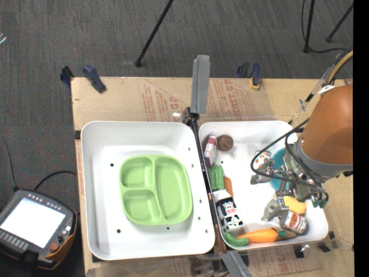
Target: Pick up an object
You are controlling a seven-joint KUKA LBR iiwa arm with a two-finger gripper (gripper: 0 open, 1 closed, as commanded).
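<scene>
Two white bins are sitting side by side; my end effector (281, 208) is hovering over the right bin (253, 133), grip state unclear.

Cardboard-topped bench (155, 100) bears two white bins side by side: left bin (98, 154); right bin (259, 133).

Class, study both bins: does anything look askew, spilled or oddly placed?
Nothing spilled or broken. The green divided plate lies flat in the left bin; the toys, like the carrot, crowd the right bin's left and near edges in a jumble.
</scene>
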